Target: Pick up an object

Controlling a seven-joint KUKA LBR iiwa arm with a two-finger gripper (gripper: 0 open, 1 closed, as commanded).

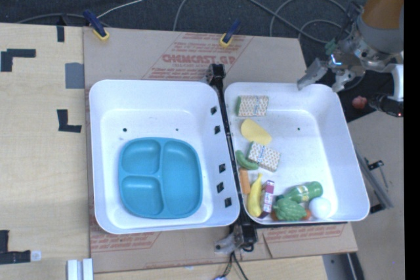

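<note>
Hovering with fingers apart over the right bin's (pixel 341 116) far right corner, the gripper (pixel 326 73) could be misplaced among toy foods (pixel 279 197) crowded near its left wall.

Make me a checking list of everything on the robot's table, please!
Surface: brown cardboard sheet on a pale wooden bench, bearing two shallow white plastic bins.
Job's things: right bin holds two patterned cracker squares, a yellow lemon-shaped toy, a green bottle, toy broccoli, a white egg, a banana.
Clutter: left bin holds a blue divided plastic plate.
Grippers: two-finger gripper sits above the right bin's far corner, apart from the toys.
Cables: grey cables lie behind the bench.
Surroundings: dark carpet; yellow-blue clamps on the cardboard edge.
</note>
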